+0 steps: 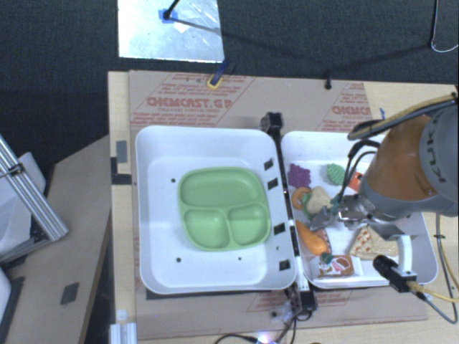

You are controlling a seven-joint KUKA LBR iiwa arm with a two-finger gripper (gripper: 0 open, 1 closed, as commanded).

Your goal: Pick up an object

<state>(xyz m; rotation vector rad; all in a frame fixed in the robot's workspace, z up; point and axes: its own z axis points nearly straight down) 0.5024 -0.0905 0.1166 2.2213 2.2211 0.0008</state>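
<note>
My gripper (pixel 324 218) reaches down into the right bin (pixel 320 146) from the right, low over its left half. It hangs just above an orange carrot-like toy (pixel 311 240) and right beside a round tan and green toy (pixel 314 200). Purple grapes (pixel 299 173) and a green leafy piece (pixel 335 170) lie farther back. A pizza slice (pixel 373 244) sits under the arm's wrist, partly hidden. A small red and white item (pixel 337 266) lies at the bin's front edge. I see nothing lifted off the bin floor.
The left bin (pixel 159 192) holds a green divided plate (pixel 219 208). A black divider with clips (pixel 281 192) runs between the bins. The arm's grey and orange body (pixel 409 170) covers the right bin's right side. Cables (pixel 430 307) trail at the front right.
</note>
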